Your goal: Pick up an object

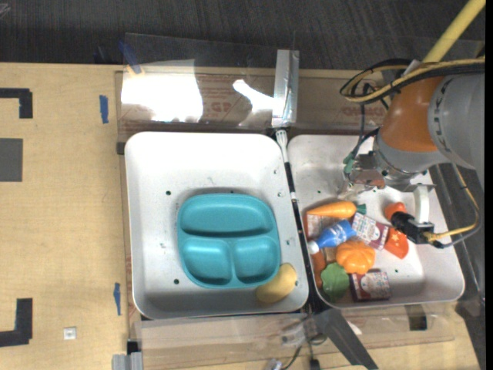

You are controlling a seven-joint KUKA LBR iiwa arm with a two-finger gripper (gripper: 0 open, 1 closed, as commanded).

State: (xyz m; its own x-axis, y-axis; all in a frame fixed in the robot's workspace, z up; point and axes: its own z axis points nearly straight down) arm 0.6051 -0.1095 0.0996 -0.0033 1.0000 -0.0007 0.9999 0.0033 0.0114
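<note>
A teal divided tray is lying in the left bin, with a yellow potato-like piece sitting at its near right corner. The arm is reaching over the right bin, where toy foods, including an orange carrot, are crowding the near left.

No readable text anywhere. Red-and-white packet in the right bin has printing, too blurred to make out. Same for the dark red packet near that bin's front edge. Blue bottle label is illegible. Small square marker on the desk: pattern unresolvable.
</note>
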